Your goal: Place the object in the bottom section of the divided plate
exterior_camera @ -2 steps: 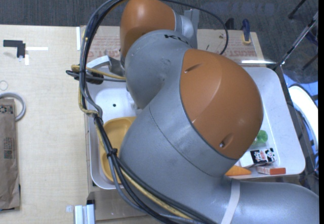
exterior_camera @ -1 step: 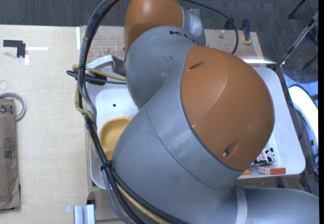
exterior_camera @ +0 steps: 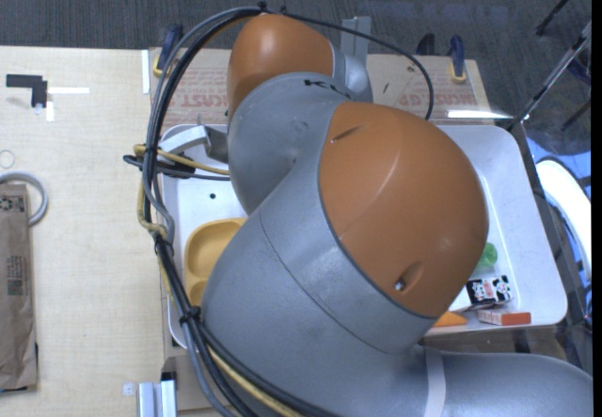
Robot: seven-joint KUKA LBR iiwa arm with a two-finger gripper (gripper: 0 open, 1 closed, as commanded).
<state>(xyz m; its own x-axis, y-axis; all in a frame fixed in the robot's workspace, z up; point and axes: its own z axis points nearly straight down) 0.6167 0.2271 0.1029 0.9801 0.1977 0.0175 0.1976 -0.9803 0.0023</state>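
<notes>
One gripper: hidden under the arm's own bulk, so I cannot tell whether it is wide, narrow or holding anything.
Arm (exterior_camera: 310, 246): grey links with two orange domed caps, leaning from the lower right across the middle of the bench and covering most of the left bin.
Cables (exterior_camera: 179, 57): a black bundle loops up over the far orange cap and runs down the arm's left side, with a yellowish strand beside it.
Yellow plate (exterior_camera: 209, 250): in the left bin near its left wall. A curved rim and part of one hollow show beside the arm, while the rest is covered, so I cannot tell its sections apart.
Object: I cannot tell which thing it is, and nothing can be seen lying on the visible part of the plate.
Left bin (exterior_camera: 183, 189): white, with its left wall and a strip of floor showing.
Right bin (exterior_camera: 527, 208): white, just beside the left one, with its near right corner holding several small things.
Green piece (exterior_camera: 487, 255): at the arm's edge in the right bin.
Black-and-white item (exterior_camera: 491, 290): just below the green piece.
Red-orange block (exterior_camera: 505, 318): by the bin's near wall.
Bench (exterior_camera: 85, 217): pale wood to the left of the bins.
Brown paper bag (exterior_camera: 14, 293): at the bench's far left edge.
Cardboard (exterior_camera: 193, 90): printed in red, behind the bins.
</notes>
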